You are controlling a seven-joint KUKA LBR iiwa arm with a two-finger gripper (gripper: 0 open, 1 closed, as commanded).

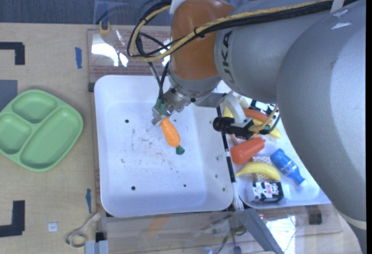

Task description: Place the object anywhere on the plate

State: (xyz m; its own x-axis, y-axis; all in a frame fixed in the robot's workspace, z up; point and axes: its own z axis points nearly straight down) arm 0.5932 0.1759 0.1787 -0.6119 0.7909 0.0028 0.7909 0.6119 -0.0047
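Note:
A small orange carrot (170,132) with a green tip lies slantwise in the upper middle of the left white bin (116,183). My gripper (162,110) hangs from the grey and orange arm right at the carrot's upper end, touching or nearly touching it. The green three-section plate (38,129) rests on the wooden bench to the left of the bins, well apart from the gripper and the carrot.
The right bin (308,192) holds a banana (260,171), a red pepper (247,149), a blue bottle (287,166), a black-and-white pack (267,191) and other toys under the arm. Cables loop above the left bin's back wall. Blue tape marks dot the bench.

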